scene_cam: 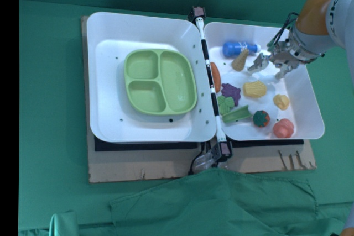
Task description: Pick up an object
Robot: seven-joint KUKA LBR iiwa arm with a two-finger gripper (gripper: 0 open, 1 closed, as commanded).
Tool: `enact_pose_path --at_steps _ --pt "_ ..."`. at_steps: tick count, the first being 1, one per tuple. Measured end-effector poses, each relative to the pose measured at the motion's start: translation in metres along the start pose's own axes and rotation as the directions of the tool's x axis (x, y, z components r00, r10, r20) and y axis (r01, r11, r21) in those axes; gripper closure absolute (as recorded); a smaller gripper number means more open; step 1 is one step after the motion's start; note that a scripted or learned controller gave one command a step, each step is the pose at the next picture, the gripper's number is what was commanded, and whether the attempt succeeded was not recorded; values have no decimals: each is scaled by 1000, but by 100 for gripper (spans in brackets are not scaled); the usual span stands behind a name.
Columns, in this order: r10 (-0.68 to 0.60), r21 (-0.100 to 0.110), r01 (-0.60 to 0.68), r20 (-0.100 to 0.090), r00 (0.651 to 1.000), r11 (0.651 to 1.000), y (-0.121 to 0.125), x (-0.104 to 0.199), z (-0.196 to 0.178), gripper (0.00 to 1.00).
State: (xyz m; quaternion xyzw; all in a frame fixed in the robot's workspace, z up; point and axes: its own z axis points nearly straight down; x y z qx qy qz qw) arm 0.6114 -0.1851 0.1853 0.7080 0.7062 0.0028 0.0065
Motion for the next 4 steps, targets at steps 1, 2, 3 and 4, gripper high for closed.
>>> enact_pose_path --at_steps 1,2,3,4 --pt "0 0 0 0 1000 1000 27 -3 1 0" --pt "3 -4 -3 2 1000 1000 -38 -4 -2 0" --pt "4 -14 -4 6 1000 1000 -34 -6 -16 100" --pt "3 -13 -3 5 1000 1000 -88 -4 -3 100"
